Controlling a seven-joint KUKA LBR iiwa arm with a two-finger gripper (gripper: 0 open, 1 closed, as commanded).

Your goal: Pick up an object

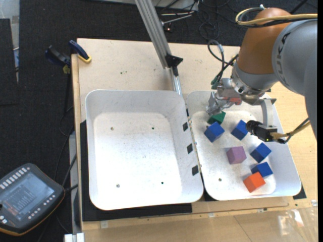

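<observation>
1. I am watching the gripper hovering over the green block at the back of the right bin; I cannot tell its state from here.
2. I am judging that a straight descent centred on that block, clear of the neighbouring blue cube, is suiting best.
3. I am counting four blue cubes, one green block, one purple cube and one orange cube.

Four blue blocks – one purple block, one orange block, one green block, two white bins
</observation>
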